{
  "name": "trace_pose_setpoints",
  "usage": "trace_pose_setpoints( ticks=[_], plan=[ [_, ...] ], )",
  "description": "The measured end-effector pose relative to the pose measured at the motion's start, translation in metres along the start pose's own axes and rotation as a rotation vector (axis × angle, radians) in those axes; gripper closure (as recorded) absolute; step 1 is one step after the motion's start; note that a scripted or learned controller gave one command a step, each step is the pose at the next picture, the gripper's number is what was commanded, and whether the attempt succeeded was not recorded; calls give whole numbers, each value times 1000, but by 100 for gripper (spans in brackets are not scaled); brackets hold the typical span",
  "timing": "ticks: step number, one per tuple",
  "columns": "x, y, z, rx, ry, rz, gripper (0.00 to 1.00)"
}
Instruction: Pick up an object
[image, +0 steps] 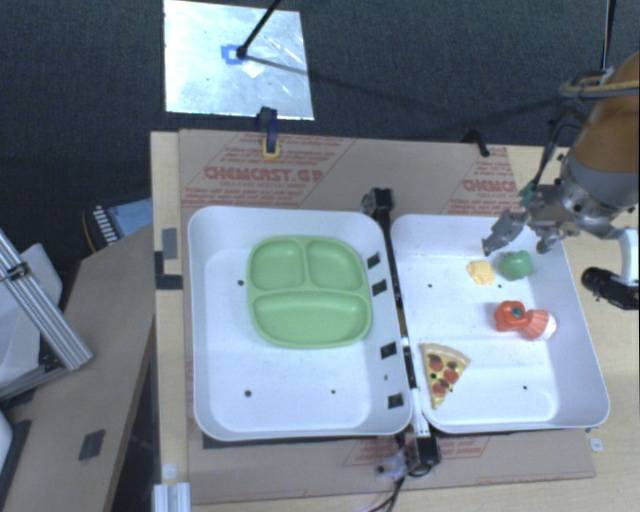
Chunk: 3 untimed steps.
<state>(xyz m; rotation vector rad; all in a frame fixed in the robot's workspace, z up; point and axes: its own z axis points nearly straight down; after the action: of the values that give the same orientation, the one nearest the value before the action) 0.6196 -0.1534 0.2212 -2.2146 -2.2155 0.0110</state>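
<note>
The right bin (560, 405) holds several toy foods: a yellow piece (481, 271), a green round toy (516, 265), a red tomato (511, 315) touching a pink-orange piece (541, 325), and a pizza slice (443, 370). My gripper (521, 238) hangs at the bin's far right side, just above and behind the green toy. It is open, its two dark fingers (497, 240) spread apart, and nothing sits between them.
The left bin (215, 400) holds a green divided plate (308, 292). A black clip strip (392, 300) runs along the seam between the bins. The grey arm with its orange band (605, 150) comes in from the upper right.
</note>
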Motion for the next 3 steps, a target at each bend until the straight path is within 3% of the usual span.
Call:
trace_pose_setpoints(
  ticks=[1,3],
  plan=[
    [0,2,-8,-13,-2,-2,0],
    [-5,12,87,-13,-3,-2,0]
  ],
)
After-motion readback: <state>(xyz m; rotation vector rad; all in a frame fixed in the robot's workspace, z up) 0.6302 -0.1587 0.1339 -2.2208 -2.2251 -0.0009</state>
